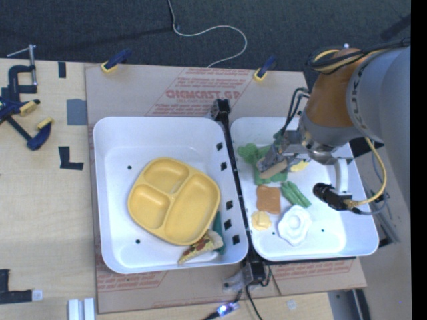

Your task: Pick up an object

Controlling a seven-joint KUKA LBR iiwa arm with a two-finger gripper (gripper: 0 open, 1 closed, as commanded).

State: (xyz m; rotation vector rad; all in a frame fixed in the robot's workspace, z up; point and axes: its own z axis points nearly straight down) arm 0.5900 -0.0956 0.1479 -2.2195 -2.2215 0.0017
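Note:
My gripper (275,160) hangs low over the right bin (363,235), in its upper left part, right above a tan, roll-shaped food piece (273,171) and a green leafy toy (249,154). Close by lie a brown toast slice (269,199), a green pod (295,195), a yellow cube (261,221) and a white fried egg (293,224). The wrist hides the fingertips.
The left bin (110,179) holds a yellow divided plate (173,200) and a pizza slice (201,246) at its front edge. A black divider (230,179) runs between the bins. Blue clamps (20,109) sit on the bench at far left. Cables trail at the right bin's right side.

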